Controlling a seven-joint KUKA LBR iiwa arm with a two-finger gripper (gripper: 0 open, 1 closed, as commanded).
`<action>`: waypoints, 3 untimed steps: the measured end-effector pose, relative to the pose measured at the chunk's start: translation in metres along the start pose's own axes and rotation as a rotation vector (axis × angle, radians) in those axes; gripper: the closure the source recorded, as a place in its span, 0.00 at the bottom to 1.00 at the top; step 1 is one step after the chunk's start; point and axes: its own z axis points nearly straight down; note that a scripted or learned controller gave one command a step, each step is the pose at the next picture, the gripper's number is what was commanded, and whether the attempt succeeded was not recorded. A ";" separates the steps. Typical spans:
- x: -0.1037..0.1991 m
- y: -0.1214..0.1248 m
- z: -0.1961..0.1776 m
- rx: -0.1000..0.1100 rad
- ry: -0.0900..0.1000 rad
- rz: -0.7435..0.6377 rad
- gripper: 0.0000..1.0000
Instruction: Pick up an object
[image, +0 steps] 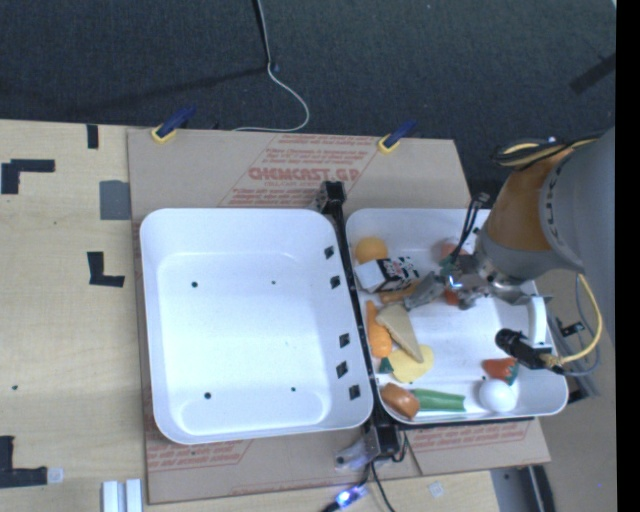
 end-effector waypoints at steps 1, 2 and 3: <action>0.032 0.049 0.001 0.002 0.001 -0.001 0.00; 0.143 0.045 -0.105 -0.005 0.006 -0.008 0.00; 0.064 0.083 -0.032 0.010 -0.002 0.008 0.00</action>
